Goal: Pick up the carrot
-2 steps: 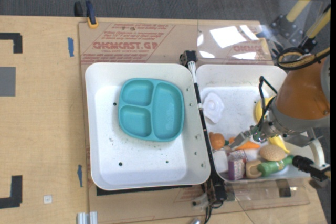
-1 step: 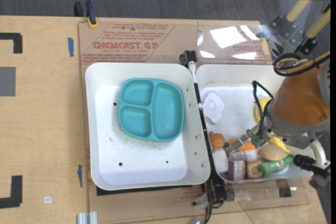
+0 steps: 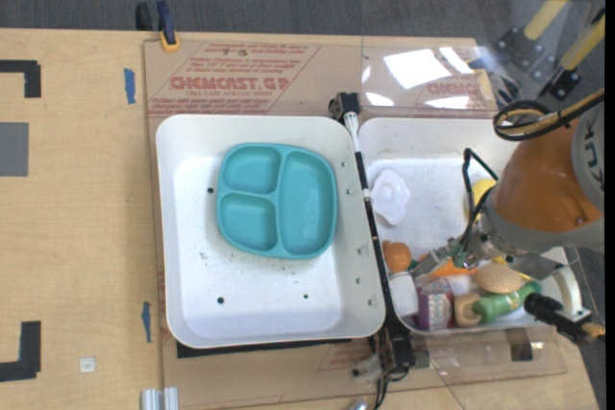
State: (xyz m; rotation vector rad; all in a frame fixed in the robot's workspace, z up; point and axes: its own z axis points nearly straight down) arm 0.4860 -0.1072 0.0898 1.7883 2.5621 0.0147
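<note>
clutter crowds the right bin's (image 3: 423,158) near edge: we see a green toy (image 3: 500,304), a tan bun-like piece (image 3: 498,278) and a purple packet (image 3: 437,309) just below the gripper (image 3: 459,256). we cannot tell its grip. orange, likely the carrot (image 3: 452,270), shows directly under it. far to its left, a teal divided plate (image 3: 279,201) sits in the left bin (image 3: 183,235).

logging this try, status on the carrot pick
Gripper low in right bin, jaws unclear. Carrot beside it, unlifted. Toy food crowds around.
</note>
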